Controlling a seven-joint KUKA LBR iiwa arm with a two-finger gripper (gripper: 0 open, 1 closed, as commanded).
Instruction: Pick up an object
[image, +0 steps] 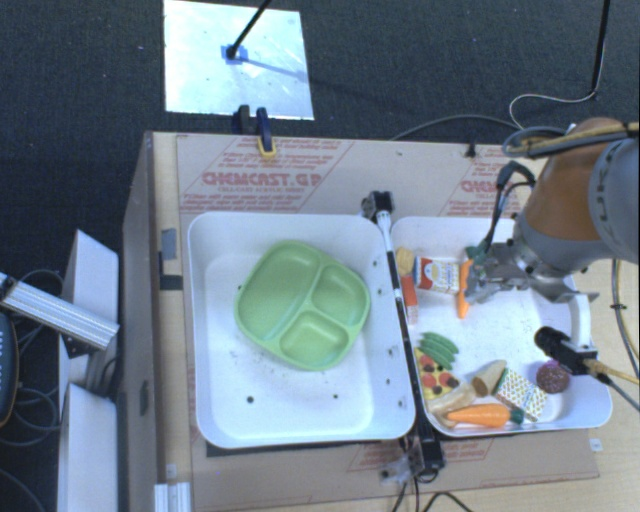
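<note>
- Gripper low over the upper part of the right bin, the grey arm reaching in from the right with its orange band above the wrist
- From my remote seat I cannot tell how far the jaws stand apart; an orange stick-shaped piece sits right at the tips, but whether it is between them or just beside them is unclear
- A small white carton with red print lies just left of the gripper, near the divider between the bins
- Toy foods crowd the right bin's lower end: green pea pod, carrot, a dark round piece and a checkered block
- Left bin holds a green compartment plate, tilted slightly, well apart from the gripper
</note>
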